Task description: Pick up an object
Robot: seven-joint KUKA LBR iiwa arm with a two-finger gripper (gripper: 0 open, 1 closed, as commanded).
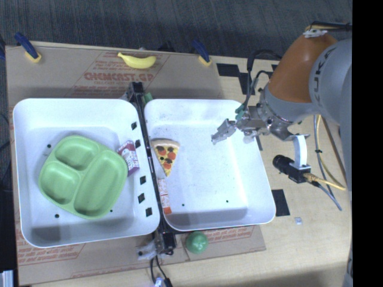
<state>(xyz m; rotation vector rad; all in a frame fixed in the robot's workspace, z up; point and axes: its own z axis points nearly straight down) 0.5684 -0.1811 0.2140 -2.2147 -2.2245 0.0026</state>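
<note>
White plastic forms both bins: the left bin (24,160) holds a green divided tray (82,176) and a small red-and-white packet (128,156) by its right wall, while the right bin (251,178) holds a toy pizza slice (166,154) close to its left wall. Reaching from the right, the tool (222,132) hangs over the right bin's upper middle, well apart from the pizza slice to its left, nothing between its fingers; how wide they stand cannot be told. On the desk (311,244), a yellow banana (137,60) lies above the bins and a green ball (195,242) below them.
</note>
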